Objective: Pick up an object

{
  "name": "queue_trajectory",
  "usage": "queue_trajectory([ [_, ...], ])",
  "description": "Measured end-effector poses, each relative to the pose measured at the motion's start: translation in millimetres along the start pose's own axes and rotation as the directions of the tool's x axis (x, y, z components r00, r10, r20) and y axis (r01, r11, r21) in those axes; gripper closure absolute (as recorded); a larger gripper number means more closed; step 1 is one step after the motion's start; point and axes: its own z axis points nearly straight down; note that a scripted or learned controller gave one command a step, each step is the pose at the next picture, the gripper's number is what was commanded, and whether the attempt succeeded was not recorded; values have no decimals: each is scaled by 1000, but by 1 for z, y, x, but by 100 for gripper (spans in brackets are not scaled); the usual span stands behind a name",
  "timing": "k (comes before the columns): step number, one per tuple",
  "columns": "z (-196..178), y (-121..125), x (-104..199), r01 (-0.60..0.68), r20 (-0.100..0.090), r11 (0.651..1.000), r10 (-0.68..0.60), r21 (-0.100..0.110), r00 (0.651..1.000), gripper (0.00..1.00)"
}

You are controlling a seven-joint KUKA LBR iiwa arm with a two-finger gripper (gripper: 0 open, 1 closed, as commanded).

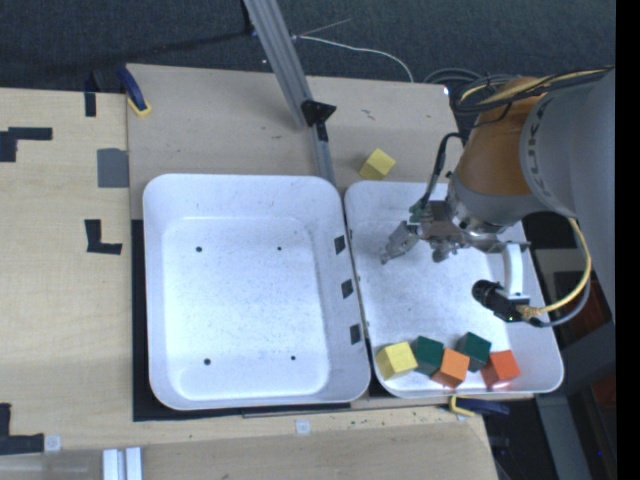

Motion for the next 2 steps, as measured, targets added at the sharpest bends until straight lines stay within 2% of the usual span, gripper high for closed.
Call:
queue_trajectory([
  [1, -43, -60, 61, 7, -3, 1000, -7, -4, 1000, 0],
  [2, -127, 23, 58, 3, 3, 1000, -3, -18, 1000, 0],
])
